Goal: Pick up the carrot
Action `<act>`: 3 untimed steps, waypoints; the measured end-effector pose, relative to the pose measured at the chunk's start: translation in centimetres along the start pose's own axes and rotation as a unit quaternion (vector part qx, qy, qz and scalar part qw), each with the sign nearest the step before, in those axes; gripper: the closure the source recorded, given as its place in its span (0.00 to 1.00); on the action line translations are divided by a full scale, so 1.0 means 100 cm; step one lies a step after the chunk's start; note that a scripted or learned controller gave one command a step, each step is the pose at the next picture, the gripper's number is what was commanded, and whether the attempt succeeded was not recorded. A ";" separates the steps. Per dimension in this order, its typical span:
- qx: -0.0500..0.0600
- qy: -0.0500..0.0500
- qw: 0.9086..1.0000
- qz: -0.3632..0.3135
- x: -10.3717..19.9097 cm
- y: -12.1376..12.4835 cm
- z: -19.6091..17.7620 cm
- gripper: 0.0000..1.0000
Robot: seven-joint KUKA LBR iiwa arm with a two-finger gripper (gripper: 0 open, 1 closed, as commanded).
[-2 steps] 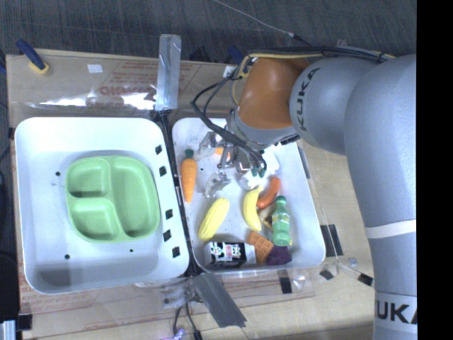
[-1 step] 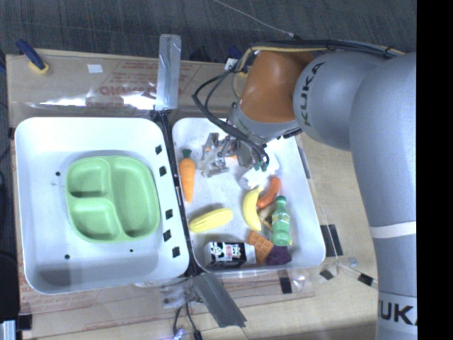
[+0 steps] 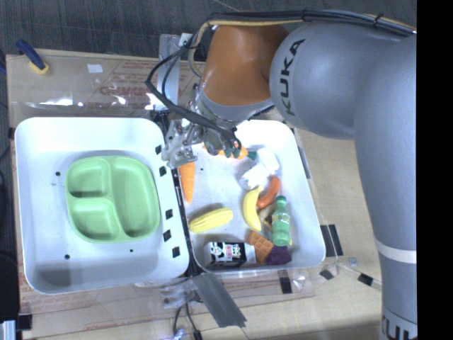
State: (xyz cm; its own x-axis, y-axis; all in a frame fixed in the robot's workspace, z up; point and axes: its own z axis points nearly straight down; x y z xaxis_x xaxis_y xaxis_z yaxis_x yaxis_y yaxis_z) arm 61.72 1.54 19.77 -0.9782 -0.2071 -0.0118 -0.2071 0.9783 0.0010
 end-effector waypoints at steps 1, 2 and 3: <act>0.001 0.007 0.991 0.136 0.010 0.053 0.006 1.00; 0.001 0.007 1.000 0.017 0.014 0.018 0.006 1.00; 0.001 0.007 0.994 0.112 0.023 0.081 0.006 1.00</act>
